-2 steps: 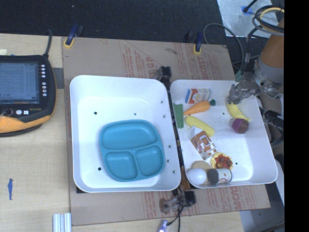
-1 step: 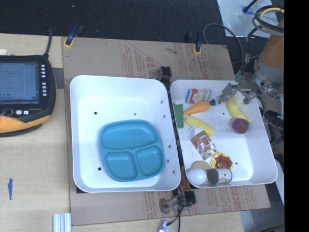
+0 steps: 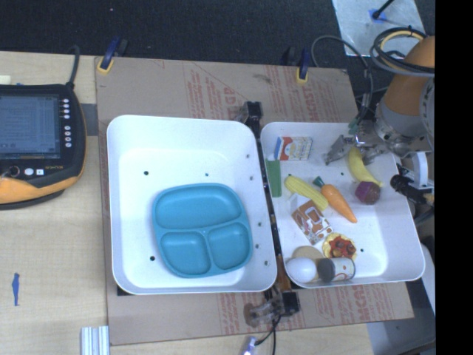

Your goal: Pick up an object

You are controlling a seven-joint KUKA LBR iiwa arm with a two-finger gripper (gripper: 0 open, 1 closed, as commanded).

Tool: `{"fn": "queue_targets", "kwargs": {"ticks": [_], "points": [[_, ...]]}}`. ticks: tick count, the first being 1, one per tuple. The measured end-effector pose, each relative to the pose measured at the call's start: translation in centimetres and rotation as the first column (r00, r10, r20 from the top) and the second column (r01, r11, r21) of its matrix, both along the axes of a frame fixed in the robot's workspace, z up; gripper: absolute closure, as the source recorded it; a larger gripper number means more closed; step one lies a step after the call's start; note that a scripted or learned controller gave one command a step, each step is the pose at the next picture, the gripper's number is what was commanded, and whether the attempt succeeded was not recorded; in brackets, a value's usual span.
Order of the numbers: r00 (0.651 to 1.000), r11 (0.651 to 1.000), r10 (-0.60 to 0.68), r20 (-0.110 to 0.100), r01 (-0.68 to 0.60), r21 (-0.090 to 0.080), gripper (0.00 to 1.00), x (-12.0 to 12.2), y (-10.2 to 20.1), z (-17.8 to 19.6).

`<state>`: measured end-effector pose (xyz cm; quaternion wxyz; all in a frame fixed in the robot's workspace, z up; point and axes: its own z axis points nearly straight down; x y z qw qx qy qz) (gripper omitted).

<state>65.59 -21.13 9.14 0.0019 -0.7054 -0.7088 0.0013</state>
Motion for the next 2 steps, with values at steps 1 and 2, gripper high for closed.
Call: {"fn": "queue_targets", "kwargs": {"ticks": [1,2], "points": [[1.0,1.0,0.0,0.0,0.0,-0.001,0.0,-6.7,3.0,0.5],[1.0,1.0,0.002,-0.002,-0.002,-0.003,1.0,-6.7,2.8,1.5]]}}
